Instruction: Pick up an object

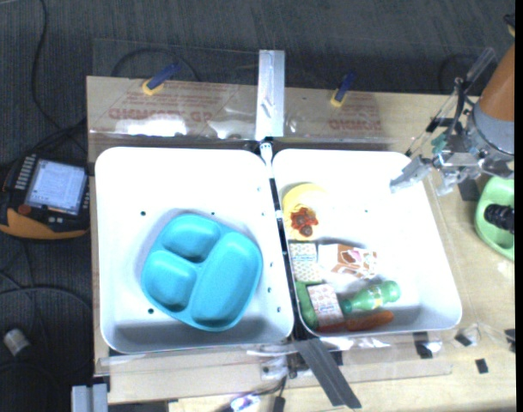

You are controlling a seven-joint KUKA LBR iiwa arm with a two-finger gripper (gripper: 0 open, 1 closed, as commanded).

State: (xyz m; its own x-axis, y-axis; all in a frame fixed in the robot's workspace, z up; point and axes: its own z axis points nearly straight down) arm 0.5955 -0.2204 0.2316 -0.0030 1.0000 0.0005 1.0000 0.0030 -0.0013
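— White plastic, two shallow bins side by side on the worktop (467, 230): the left bin (124, 178) and the right bin (373, 170). How many things in each?

— One in the left: a glossy blue divided tray (203, 269) with three rounded compartments, lying a little toward the near wall. The right bin carries a cluster along its left and near sides. I count a yellow round piece (301, 197) with a reddish patch at its lower edge, two small printed packets (303, 260) (354, 260), a green bottle (371, 297) lying on its side, and a printed box (323, 303) with a red strip under it. The packets overlap, so the count may be off by one.

— And the arm?

— It comes in from the right, grey with an orange band (500, 88) at the frame's edge. The gripper (409, 178) hangs over the right bin's far right corner, pointing left and down, well apart from the cluster. Nothing sits between its fingers; whether they stand wide or narrow I cannot tell at this size.

— Anything else?

— A green object (495, 221) rests on the worktop just right of the bin, two clips, blue and yellow (160, 79) (342, 91), hold the clear sheet at the back, and a handheld screen (48, 191) lies on the dark carpet at left.
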